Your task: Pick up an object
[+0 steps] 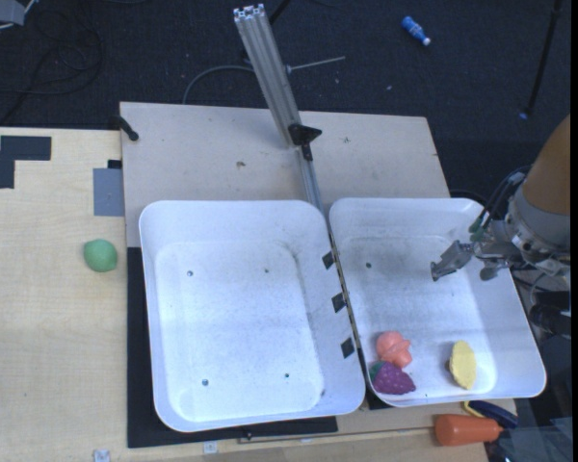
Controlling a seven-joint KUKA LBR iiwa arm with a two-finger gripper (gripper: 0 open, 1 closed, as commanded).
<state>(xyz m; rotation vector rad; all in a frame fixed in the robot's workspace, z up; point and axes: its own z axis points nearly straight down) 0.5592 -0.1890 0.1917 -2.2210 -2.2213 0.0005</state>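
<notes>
In the right bin three small objects lie near the front edge: an orange-pink piece, a purple grape-like bunch just in front of it, and a yellow lemon-like piece to their right. My gripper hangs over the right side of this bin, well behind those objects. Its fingers are spread apart with nothing between them. The orange band of the arm shows at the right edge.
The left bin adjoins the right one, with black clips along the shared wall. A green ball rests on the bench to the left. An orange object lies in front of the right bin. A metal rail slants behind the bins.
</notes>
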